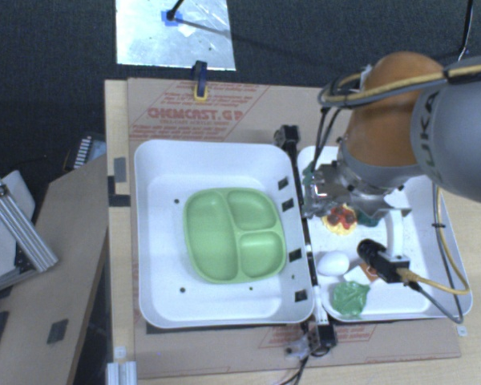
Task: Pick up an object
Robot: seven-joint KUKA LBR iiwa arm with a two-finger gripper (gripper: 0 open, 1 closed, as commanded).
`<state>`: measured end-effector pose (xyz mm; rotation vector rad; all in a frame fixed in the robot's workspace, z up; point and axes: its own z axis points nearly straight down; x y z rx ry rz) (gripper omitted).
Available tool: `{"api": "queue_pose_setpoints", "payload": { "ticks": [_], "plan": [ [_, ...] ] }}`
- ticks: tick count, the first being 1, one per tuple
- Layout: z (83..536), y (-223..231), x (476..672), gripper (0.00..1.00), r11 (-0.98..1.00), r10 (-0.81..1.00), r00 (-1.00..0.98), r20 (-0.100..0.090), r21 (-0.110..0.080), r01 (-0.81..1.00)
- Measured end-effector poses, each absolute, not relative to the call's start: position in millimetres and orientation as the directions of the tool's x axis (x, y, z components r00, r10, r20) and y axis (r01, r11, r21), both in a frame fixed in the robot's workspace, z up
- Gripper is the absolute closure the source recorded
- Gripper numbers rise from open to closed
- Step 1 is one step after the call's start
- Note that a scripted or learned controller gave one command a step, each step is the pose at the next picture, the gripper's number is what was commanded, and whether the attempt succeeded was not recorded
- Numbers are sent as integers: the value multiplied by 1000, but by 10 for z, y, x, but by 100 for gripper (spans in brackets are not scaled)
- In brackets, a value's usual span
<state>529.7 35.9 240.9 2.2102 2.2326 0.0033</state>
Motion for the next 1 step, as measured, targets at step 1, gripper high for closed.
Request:
{"api": "queue_pose_setpoints", "payload": {
  "ticks": [1],
  "plan": [
    [2362, 792, 5257, 100, 9, 1000, -9, 1, 0, 1000]
  ]
}}
